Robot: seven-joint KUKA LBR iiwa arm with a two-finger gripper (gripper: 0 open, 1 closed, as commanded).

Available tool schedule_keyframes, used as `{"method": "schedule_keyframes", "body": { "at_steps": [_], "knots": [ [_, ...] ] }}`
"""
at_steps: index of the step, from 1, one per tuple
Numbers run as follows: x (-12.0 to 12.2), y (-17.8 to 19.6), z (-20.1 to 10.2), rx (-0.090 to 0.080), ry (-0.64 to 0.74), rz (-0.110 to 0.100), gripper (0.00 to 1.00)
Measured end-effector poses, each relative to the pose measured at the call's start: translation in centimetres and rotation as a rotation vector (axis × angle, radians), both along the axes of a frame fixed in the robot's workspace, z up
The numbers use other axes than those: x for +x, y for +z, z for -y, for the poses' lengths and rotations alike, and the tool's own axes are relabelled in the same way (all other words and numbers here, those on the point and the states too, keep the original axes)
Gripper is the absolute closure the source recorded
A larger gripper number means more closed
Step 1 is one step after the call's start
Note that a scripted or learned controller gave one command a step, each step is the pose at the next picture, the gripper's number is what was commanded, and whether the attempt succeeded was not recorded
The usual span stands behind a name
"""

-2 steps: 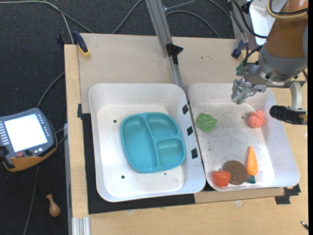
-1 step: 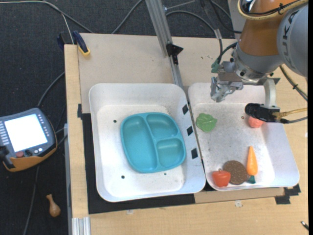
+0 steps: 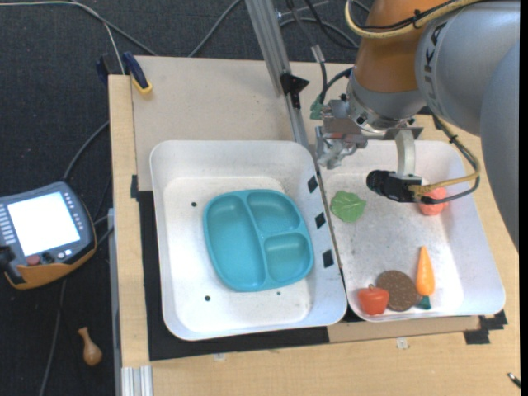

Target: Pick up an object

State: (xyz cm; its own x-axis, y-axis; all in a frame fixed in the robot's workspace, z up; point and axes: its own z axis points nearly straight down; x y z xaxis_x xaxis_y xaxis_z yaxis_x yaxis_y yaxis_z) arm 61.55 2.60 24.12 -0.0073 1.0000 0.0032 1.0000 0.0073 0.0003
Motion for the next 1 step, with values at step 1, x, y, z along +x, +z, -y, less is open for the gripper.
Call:
{"method": "schedule_keyframes", "body": {
  "at_steps": [1],
  "knots": [
    [1.14,0.31,-5.28,-0.001,0.0,0.002,1.0]
  ]
}}
